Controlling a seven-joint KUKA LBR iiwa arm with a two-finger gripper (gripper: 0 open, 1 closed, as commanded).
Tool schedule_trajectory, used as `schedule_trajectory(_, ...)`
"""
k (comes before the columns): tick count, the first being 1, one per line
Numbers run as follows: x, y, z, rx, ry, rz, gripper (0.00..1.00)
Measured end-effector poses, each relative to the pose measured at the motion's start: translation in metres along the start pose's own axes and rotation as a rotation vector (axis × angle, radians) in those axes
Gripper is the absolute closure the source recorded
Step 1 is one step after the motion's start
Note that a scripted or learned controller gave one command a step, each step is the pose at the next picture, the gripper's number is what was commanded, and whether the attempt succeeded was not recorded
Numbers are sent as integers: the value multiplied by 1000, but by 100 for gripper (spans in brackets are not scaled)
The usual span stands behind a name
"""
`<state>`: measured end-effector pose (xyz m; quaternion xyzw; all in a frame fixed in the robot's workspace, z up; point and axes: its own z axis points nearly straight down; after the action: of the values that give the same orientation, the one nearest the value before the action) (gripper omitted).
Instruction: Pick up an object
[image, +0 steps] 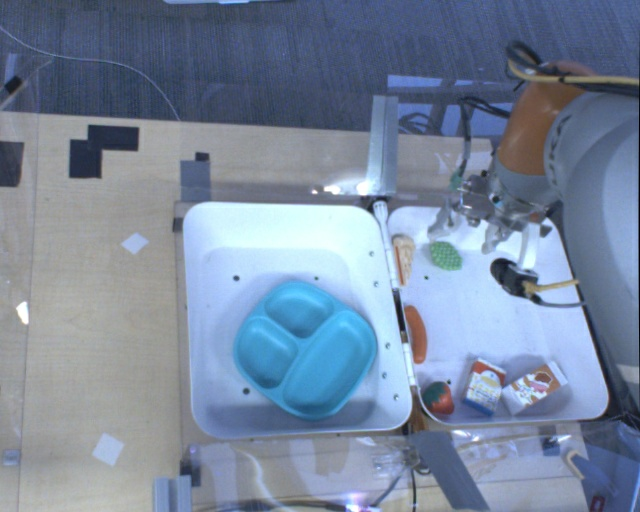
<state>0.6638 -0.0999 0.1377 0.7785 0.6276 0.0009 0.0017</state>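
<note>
My gripper (467, 232) hangs over the far part of the right bin (560, 330), open, its two fingers spread apart with nothing between them. A small green object (446, 256) lies on the bin floor just below the left fingertip (441, 226), apart from it. Along the bin's left wall lie a pale wedge with an orange edge (403, 258) and a red-orange sausage (416, 334). A red and green fruit (436, 397) and two small cartons (484, 386) (533, 386) sit near the front wall.
The left bin (215, 300) holds a blue divided plate (305, 348). The grey arm with its orange band (530, 130) covers the right bin's far right corner. A black part with a cable (512, 274) hangs near the gripper.
</note>
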Motion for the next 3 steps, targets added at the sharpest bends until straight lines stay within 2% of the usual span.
schedule_trajectory(1, -9, -3, 51, -3, 1, -69, 0)
schedule_trajectory(2, -7, -2, 38, -8, 0, -77, 100)
schedule_trajectory(3, -11, -17, 50, -4, 1, -212, 100)
